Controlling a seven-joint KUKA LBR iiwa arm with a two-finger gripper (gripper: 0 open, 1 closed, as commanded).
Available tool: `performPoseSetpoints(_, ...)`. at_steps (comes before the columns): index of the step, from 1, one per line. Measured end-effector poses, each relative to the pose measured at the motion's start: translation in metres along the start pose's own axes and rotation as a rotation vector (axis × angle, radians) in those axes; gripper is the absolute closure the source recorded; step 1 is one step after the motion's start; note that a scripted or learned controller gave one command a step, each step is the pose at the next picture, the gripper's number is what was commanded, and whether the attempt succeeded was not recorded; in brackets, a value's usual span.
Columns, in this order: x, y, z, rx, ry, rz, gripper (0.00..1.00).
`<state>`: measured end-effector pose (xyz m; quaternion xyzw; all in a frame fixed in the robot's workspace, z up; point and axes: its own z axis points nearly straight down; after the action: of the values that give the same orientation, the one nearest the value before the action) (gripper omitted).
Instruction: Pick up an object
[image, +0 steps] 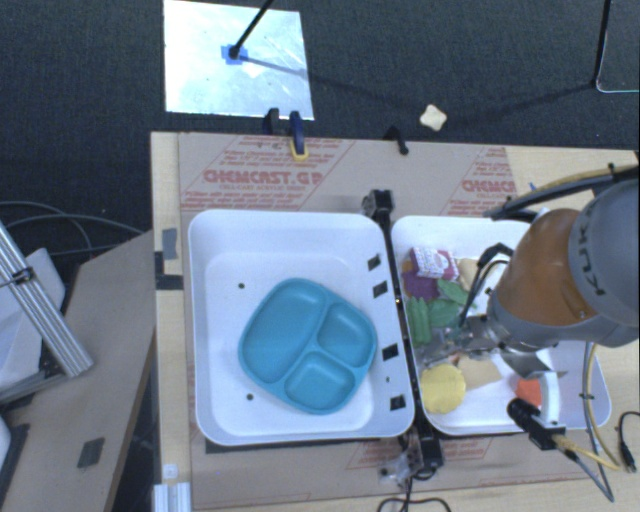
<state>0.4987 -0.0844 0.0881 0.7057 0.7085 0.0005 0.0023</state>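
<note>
White plastic forms two shallow bins set side by side on a brown cardboard-covered bench (330, 170). The left bin (220, 250) holds a light-blue divided plate (307, 345) with three compartments, lying flat near the bin's centre. The right bin (440, 420) holds a cluster of small objects along its left wall: a pink-and-white wrapped packet (432, 261) at the far end, a purple soft item (421, 287) just below it, green leaf-shaped pieces (422, 315) nearer the middle, and a round yellow object (442, 387) at the near end. A small orange-red piece (530, 389) lies further right. The grey arm with its orange band (545, 285) reaches over the right bin from the right. The metal gripper (440, 345) sits low among the green pieces, just above the yellow object; whether its claw is apart or together cannot be told, and no object is seen between it.
</note>
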Motion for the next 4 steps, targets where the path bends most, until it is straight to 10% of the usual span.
performPoseSetpoints(1,0.088,-0.01,-0.102,-0.005,0.0,-0.002,0.0)
performPoseSetpoints(2,0.088,-0.01,-0.107,-0.001,0.003,-0.001,1.0)
performPoseSetpoints(3,0.131,0.043,-0.096,0.0,0.004,-0.005,1.0)
performPoseSetpoints(4,0.079,0.119,-0.097,-0.004,0.0,0.005,1.0)
